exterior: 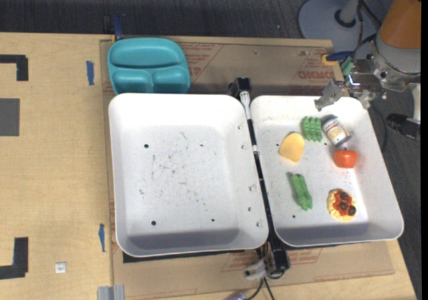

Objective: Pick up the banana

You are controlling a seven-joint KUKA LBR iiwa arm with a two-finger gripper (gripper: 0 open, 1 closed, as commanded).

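The claw (332, 99) hangs at the far right corner of the right bin (374, 225), over its back rim, under the grey arm (394, 58) with its orange band. From this angle I cannot tell whether the claw is apart or together, and nothing can be seen held in it.

Just beside the claw, on the bin floor, lies a small jar (336, 131) with a pale label, tipped on its side. To its left, nearly touching, sits a short ribbed green piece (311, 127). The banana (291, 147), a stubby pale yellow piece, lies just below and left of that green piece, in the left half of the right bin, apart from the claw. A red tomato (345, 158) rests below the jar, toward the right wall. Nearer the front of the bin a longer green vegetable (301, 191) lies lengthwise, and to its right is a round yellow tart (342, 204) topped with dark red spots. All six things are in the right bin, none stacked on another.

The left bin (120, 178) stands edge to edge with the right one; its white floor shows faint dark scuffs and a few small dots. A black clip (239, 85) sits at the back where the two rims meet.

Behind the left bin, touching its back rim, is a teal tray (148, 65) with three compartments. Both bins rest on a cardboard sheet (267, 58) laid on the wooden bench (53, 158). A round grey stand base (326, 18) sits on the dark floor beyond the bench.
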